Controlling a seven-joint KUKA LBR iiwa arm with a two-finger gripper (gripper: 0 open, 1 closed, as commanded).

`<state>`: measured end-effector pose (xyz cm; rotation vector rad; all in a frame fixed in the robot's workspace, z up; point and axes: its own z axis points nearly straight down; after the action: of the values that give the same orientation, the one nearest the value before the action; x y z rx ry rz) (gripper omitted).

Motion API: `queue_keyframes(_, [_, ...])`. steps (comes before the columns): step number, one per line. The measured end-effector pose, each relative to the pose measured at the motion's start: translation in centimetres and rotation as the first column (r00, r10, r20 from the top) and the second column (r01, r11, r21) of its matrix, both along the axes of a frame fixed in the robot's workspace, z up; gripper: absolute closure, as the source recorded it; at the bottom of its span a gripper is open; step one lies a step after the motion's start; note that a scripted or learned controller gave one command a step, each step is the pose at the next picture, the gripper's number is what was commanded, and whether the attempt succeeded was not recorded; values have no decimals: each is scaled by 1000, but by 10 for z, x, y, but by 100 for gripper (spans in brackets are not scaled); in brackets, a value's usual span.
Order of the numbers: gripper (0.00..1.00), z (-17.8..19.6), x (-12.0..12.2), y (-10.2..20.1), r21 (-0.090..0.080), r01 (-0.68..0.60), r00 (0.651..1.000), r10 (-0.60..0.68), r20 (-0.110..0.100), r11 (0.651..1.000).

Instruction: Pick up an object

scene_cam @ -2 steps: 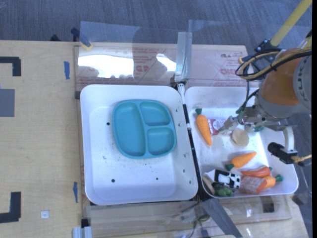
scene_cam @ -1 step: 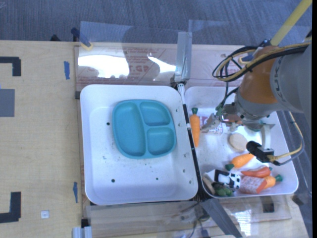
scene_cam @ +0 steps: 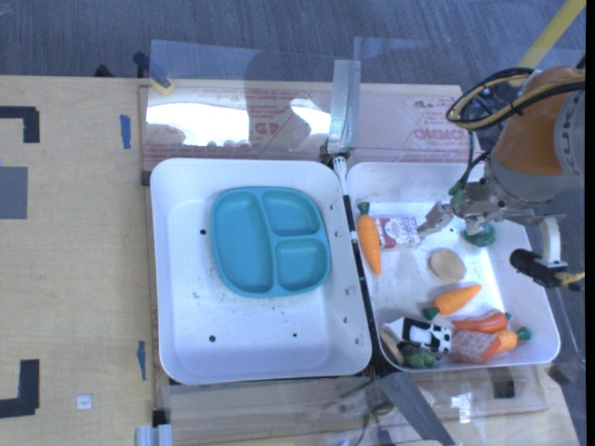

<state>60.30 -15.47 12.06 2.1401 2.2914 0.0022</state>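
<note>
Carrot [scene_cam: 369, 242] lies at nine o'clock in the right bin [scene_cam: 544, 319] — we think it's light, hard, smooth; grab its fat middle. End effector [scene_cam: 465, 214] hovers nearby, fingers spread, holding nothing.

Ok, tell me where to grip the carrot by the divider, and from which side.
Probably grip the carrot across its thick orange middle, from straight above. It lies flat, lengthwise along the divider, green top pointing away from the camera. Jaws should close across its width, though the divider side looks tight.
</note>
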Motion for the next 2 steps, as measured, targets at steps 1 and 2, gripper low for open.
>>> queue_keyframes(1, [0, 30, -12, -14, 3, 438, 899, -438, -3, 899])
queue_keyframes(2, [0, -18, -126, -3, 2, 405, 914, -405, -13, 914])
